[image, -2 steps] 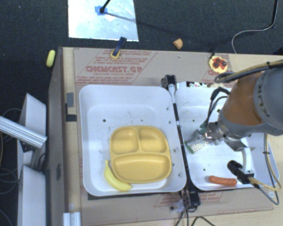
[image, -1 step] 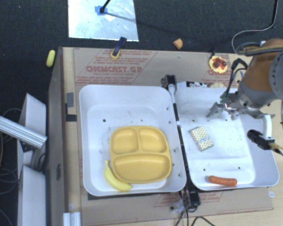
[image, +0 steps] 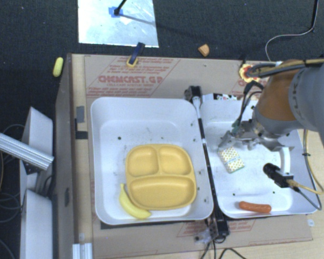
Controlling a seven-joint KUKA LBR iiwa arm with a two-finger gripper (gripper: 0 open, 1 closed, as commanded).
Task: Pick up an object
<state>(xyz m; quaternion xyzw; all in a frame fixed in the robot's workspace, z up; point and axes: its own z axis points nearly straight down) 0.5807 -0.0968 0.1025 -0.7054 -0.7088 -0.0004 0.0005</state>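
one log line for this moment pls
task: pick up an object | pincer: low in right bin, just above patterned packet | hot dog: near front wall | left bin: yellow tray, banana

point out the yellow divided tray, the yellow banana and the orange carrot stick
yellow divided tray (image: 161,177), camera view, ridge between its compartments
yellow banana (image: 130,205), camera view, middle of its curve
orange carrot stick (image: 254,207), camera view, middle of its length

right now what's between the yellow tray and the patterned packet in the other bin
In the camera view, the two bins' adjoining white walls and the dark divider strip lie between the yellow tray and the patterned packet.
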